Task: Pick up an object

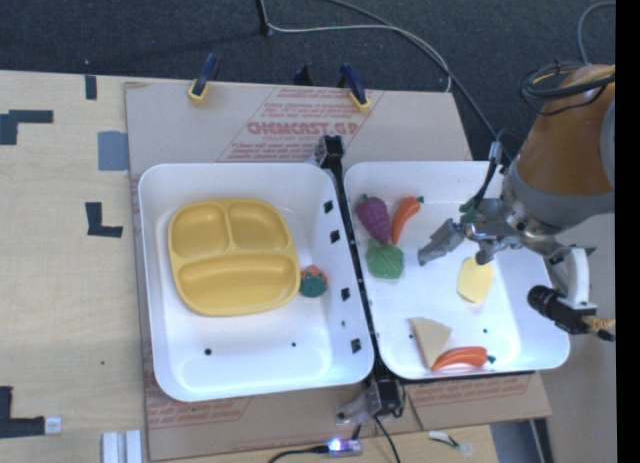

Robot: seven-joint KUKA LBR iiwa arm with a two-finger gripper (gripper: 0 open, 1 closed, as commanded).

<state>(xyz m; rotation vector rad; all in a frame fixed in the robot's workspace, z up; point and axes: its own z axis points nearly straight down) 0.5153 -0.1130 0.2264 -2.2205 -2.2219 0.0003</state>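
Note:
My gripper point(462, 250) hangs over the right bin point(530, 356), open, with nothing between its fingers. Its left finger point(439, 248) points toward a green toy point(385, 261). A pale yellow piece point(476, 282) lies just below the gripper, apart from it. Purple grapes point(373, 216) and an orange carrot point(404, 218) lie at the bin's far left. A tan wedge point(429, 336) and a red-orange sausage point(460, 358) lie near the front wall.
The left bin point(160, 351) holds a yellow divided plate point(232, 256) and a small teal and orange toy point(312, 281) beside it. A black divider point(347, 251) separates the bins. Cables run across the dark floor behind.

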